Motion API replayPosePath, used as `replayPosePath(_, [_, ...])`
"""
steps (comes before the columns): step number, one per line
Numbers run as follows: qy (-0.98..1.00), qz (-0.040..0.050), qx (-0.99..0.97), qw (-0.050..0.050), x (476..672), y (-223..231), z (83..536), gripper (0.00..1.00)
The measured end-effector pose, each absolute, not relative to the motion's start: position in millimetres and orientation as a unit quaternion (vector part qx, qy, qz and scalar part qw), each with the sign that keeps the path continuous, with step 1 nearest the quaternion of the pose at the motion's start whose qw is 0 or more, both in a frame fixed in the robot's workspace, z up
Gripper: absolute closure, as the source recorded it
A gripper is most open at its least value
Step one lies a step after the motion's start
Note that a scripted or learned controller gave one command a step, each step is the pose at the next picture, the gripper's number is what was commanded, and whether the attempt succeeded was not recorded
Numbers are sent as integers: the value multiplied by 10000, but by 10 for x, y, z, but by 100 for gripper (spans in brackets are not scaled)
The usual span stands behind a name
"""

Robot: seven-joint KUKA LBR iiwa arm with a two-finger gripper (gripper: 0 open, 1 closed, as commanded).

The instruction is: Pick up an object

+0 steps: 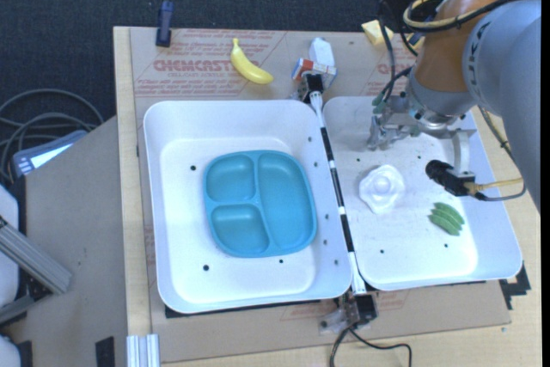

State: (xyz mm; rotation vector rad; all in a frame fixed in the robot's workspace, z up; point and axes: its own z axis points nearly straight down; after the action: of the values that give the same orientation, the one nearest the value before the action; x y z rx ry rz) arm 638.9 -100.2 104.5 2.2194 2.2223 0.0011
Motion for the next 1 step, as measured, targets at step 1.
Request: replayPosePath(1, [7074, 3, 7068, 2, 6388, -1002, 1043, 0])
